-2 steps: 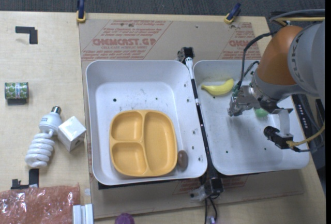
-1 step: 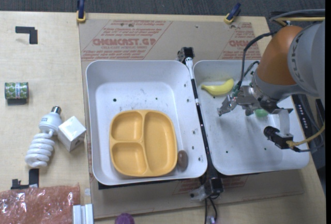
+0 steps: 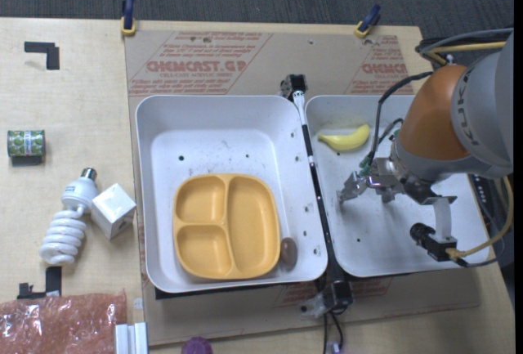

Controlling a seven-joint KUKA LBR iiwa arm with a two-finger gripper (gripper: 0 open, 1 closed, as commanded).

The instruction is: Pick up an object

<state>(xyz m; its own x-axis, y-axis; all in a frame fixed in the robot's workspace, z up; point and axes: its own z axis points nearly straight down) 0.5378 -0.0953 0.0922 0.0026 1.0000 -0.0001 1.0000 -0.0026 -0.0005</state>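
The pincer (image 3: pixel 357 186) hangs low over the right bin (image 3: pixel 359 254), its fingers spread apart with nothing between them. A yellow banana (image 3: pixel 344 138) lies at the pincer's twelve o'clock, near but apart. In the left bin (image 3: pixel 151 181), a small brown object (image 3: pixel 288 253) touches the yellow divided plate (image 3: pixel 226 226) at its four o'clock.

On the bench's left side, outside the bins, a spiral light bulb (image 3: pixel 65 223) lies just beside a small white cube (image 3: pixel 113 210). Nearer the left edge sits a little green can (image 3: pixel 25 145). A pink speckled bag (image 3: pixel 61 324) fills the near left corner. Two blue clamps (image 3: pixel 128 13) (image 3: pixel 368 18) grip the brown board's (image 3: pixel 204 58) far edge.
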